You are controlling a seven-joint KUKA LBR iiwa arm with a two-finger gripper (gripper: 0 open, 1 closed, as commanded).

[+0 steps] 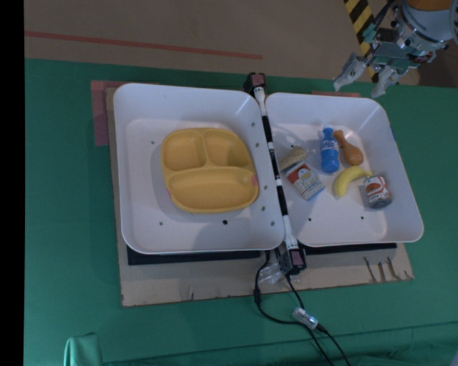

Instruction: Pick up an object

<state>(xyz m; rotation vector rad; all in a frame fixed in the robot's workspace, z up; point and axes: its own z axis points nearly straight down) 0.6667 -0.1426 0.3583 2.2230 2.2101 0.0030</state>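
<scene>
A green cloth is covering the table, with a brown floor bearing a thin red line showing beyond its far edge and a black-and-yellow hazard stripe at the upper right. A cardboard sheet is lying under two white bins. The left bin is holding a yellow divided tray. The right bin is carrying the small objects: a banana near its middle, a blue bottle and an orange drumstick toy just behind it, a red-and-white packet to its left, and a small can to its right. The tool is hovering above the right bin's far edge, its two fingers spread wide, gripping nothing. Black cables are trailing toward the near edge.
</scene>
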